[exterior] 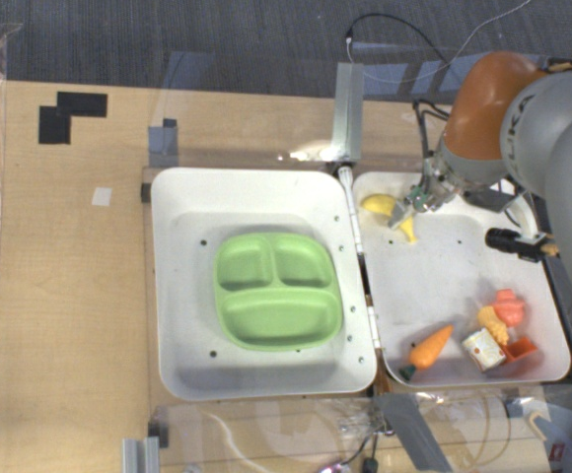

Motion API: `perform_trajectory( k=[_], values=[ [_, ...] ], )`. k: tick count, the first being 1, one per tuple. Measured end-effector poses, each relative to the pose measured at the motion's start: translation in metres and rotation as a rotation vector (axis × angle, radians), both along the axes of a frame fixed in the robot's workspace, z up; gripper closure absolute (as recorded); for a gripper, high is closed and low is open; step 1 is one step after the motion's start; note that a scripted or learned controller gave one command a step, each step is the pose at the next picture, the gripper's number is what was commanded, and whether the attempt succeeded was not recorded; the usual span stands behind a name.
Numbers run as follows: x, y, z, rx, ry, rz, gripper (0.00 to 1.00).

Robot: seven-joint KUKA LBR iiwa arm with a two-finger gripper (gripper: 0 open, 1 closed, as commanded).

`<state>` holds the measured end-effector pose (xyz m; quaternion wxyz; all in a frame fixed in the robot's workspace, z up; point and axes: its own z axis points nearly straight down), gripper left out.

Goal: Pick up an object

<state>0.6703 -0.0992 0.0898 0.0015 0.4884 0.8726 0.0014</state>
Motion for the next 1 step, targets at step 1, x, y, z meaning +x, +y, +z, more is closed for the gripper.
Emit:
perform_trajectory(
  k=[1],
  values=[
    [0.0005, 0.0539, 0.0983, 0.0, -0.006, -0.004, 1.0]
  ],
)
